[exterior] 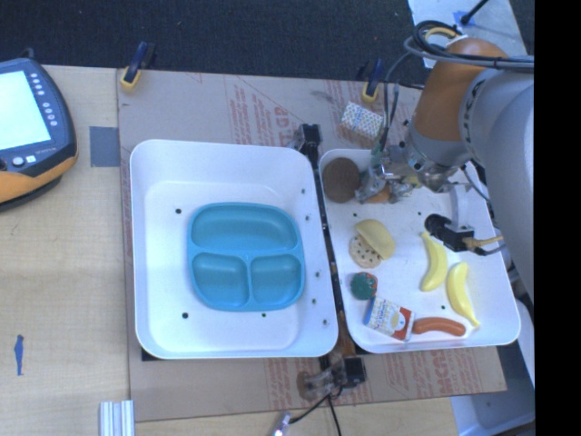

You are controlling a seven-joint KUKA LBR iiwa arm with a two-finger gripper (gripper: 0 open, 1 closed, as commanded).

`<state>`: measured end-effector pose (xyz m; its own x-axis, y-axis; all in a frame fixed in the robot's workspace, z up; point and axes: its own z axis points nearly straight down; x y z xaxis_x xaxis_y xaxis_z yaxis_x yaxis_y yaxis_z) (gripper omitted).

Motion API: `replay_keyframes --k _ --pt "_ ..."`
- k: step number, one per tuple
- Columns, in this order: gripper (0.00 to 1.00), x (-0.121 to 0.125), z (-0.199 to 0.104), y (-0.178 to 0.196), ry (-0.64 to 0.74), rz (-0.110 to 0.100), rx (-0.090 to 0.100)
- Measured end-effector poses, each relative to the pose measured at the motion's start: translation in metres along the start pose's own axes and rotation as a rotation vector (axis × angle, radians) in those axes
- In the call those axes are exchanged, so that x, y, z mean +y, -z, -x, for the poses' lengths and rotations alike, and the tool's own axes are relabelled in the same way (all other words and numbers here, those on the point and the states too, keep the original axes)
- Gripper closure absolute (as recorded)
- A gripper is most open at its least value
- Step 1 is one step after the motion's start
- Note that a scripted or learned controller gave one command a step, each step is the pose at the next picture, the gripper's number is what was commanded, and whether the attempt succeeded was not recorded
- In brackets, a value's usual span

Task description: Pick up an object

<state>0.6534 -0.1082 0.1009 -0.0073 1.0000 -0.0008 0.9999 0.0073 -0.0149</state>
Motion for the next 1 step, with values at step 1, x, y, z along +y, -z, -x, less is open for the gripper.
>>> replay_keyframes --k 1 --pt "1.00 0.0025 -0.0789 0.0918 -0.003 0.013 0.002"
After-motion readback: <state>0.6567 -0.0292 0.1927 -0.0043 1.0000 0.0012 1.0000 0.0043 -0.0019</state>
